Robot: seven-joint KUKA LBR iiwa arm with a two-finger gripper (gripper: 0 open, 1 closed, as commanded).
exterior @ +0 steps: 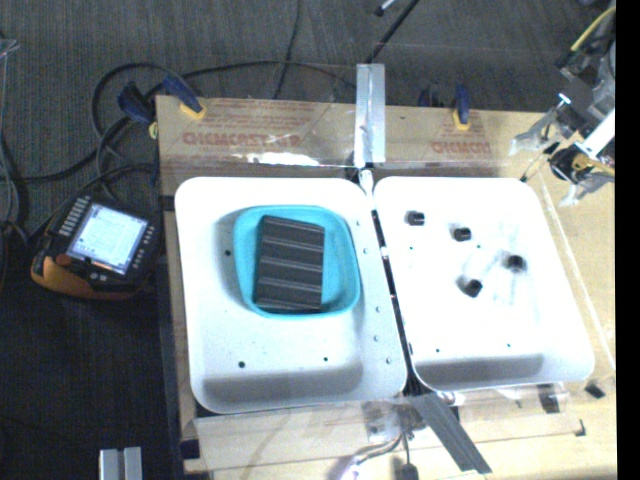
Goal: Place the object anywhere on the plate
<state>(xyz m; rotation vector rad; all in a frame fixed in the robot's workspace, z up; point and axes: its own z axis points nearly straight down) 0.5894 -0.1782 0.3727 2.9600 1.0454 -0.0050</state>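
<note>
Pendant with an orange casing and a lit screen point(95, 240) lies on the dark floor, the item farthest from the pincer point(578, 160) and well off to its left. The left shallow white plastic bin point(215, 368) comes next. It holds a turquoise, rounded-square plate point(343, 268), well apart from the pincer and lower in the camera view. A dark grey ribbed rectangular block point(290, 262) lies flat on that plate, within its rim and roughly central, touching nothing else.

An upright metal bar point(371, 108) stands at the bench's back edge above the seam between the bins, to the pincer's left. The right shallow white plastic bin point(500, 353) sits nearer the pincer and just below it. Four small black pieces point(461, 234) are scattered across its floor, each apart from the others.

The pincer hangs at the far right, outside the right bin's upper corner and over the bare bench. Whether it is open or closed cannot be told, and nothing is seen in its grasp.
</note>
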